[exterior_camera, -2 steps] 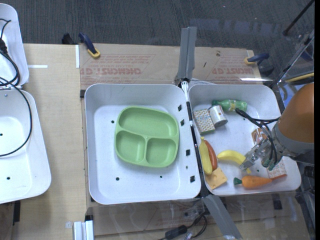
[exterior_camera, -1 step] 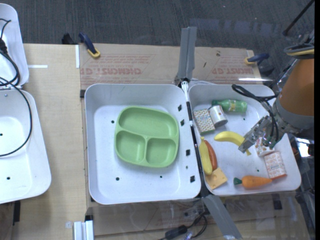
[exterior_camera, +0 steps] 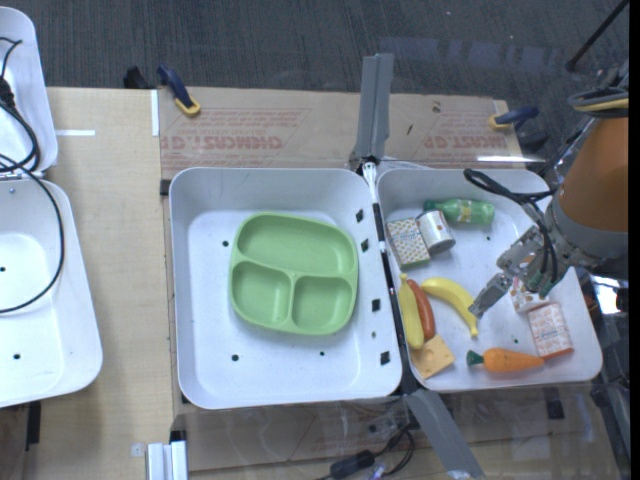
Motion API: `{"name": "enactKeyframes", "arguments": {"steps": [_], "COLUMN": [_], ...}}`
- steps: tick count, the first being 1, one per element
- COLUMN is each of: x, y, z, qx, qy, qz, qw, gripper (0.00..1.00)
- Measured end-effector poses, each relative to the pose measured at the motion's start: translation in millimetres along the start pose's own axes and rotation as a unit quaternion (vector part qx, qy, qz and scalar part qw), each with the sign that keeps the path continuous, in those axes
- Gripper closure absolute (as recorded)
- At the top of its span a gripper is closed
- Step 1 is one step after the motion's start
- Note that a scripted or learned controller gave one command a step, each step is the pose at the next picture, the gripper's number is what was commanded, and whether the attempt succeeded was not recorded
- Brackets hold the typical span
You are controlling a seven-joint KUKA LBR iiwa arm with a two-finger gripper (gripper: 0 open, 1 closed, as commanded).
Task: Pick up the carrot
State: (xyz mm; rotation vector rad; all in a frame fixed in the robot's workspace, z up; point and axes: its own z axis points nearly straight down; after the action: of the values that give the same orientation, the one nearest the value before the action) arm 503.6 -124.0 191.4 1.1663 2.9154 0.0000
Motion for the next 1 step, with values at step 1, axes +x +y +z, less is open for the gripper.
{"name": "enactKeyframes", "arguments": {"steps": [1], "x": [-2.2], "y": [-39.8], "z": [46.6], "qx": [0.0], "qy": [0.001], "qz": [-0.006], "qw": [1.0], "gripper": [0.0]}}
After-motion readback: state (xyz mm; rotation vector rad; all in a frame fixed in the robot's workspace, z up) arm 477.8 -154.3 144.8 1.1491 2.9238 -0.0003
